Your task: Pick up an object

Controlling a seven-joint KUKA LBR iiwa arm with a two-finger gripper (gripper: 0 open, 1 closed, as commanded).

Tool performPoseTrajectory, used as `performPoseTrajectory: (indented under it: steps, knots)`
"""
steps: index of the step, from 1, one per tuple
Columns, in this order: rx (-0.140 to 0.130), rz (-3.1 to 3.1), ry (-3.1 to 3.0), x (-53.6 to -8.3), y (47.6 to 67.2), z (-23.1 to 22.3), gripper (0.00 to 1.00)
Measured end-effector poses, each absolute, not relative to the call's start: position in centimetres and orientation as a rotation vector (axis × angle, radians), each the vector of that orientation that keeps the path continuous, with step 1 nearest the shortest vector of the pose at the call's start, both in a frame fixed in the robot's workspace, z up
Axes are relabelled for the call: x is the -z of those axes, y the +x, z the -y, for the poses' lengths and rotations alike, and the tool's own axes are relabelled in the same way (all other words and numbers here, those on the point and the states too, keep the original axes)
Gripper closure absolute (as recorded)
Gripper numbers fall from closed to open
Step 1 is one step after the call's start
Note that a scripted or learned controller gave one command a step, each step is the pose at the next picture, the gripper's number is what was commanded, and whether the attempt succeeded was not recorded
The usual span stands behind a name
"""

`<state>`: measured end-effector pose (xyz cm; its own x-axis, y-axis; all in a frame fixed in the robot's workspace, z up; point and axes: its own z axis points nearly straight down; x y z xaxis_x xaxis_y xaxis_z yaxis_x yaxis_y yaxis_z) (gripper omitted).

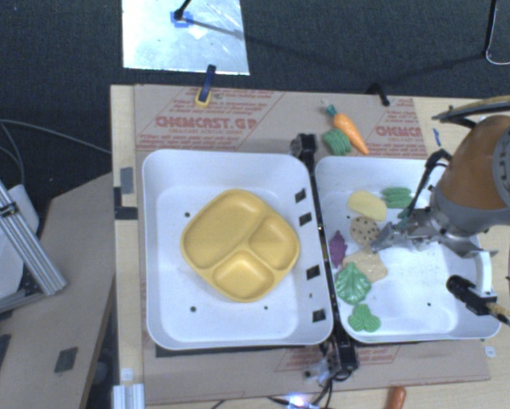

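Observation:
My gripper (389, 235) hangs low over the right bin (425, 313), its fingers pointing left toward a cluster of toy foods. Just off the fingertips lie a round brown cookie (363, 228) and a beige piece (369, 265). A yellow piece (366, 204) and a green piece (397, 197) lie behind it. A purple piece (337, 247) rests by the bin's left wall. Two green leafy pieces (353, 285) (364, 319) lie nearer the front. Nothing shows between the fingers.
The left bin (165, 228) holds a yellow divided plate (240, 244). A toy carrot (350, 129) and a green piece (335, 141) lie on the cardboard behind the bins. The arm's orange-banded body (480, 177) covers the right bin's far right side.

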<state>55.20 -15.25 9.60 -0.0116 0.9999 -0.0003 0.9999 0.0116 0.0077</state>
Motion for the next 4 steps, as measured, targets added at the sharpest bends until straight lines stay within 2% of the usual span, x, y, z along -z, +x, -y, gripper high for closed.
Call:
performPoseTrajectory:
  steps: [1,2,3,4]
  knots:
    - [0.001,-2.229,2.221,-10.3,48.4,10.3,0.00]
    - [-0.021,-2.233,2.196,-19.0,57.6,-0.4,0.00]
    - [0.002,-2.224,2.223,-18.4,51.3,-0.5,0.00]
    - [-0.002,-2.216,2.222,-18.5,53.9,5.1,0.00]
